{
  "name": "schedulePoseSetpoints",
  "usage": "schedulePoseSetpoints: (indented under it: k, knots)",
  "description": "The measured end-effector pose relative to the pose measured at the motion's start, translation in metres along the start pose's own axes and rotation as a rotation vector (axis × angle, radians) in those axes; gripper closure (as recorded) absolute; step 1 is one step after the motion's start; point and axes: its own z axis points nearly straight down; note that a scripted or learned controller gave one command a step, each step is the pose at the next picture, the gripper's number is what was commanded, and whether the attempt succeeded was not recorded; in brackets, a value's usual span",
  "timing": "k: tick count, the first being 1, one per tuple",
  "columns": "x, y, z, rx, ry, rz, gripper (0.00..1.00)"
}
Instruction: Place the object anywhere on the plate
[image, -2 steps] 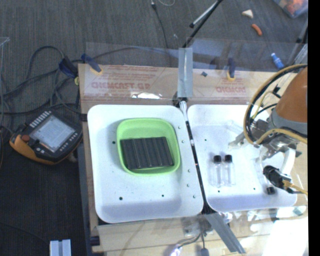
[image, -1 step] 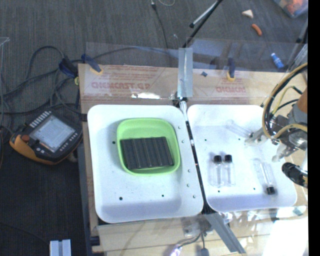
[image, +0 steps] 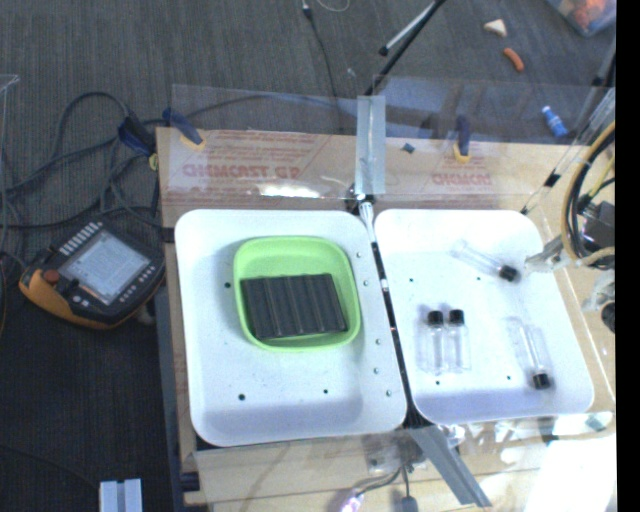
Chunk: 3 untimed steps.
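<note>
On the left, off the bench, lies one hand controller (image: 95, 272) with a screen. The left bin (image: 200, 330) holds one green plate (image: 295, 292), set in the middle so it is easy to reach. One dark ridged block (image: 293, 306) lies on it. The right bin (image: 560, 390) holds four clear vials with black caps, waiting to be picked: a pair (image: 446, 338) side by side in the middle, one (image: 484, 261) far, one (image: 530, 352) to the right. I cannot tell the state of the claw
</note>
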Motion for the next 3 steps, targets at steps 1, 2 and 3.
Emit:
schedulePoseSetpoints:
  k: [1,2,3]
  knots:
    - [-0.002,0.004,-0.075,-0.001,0.0,0.121,0.0]
    - [0.015,0.03,-0.114,0.0,0.0,0.248,0.0]
    - [0.037,0.067,-0.114,0.0,-0.001,0.384,0.0]
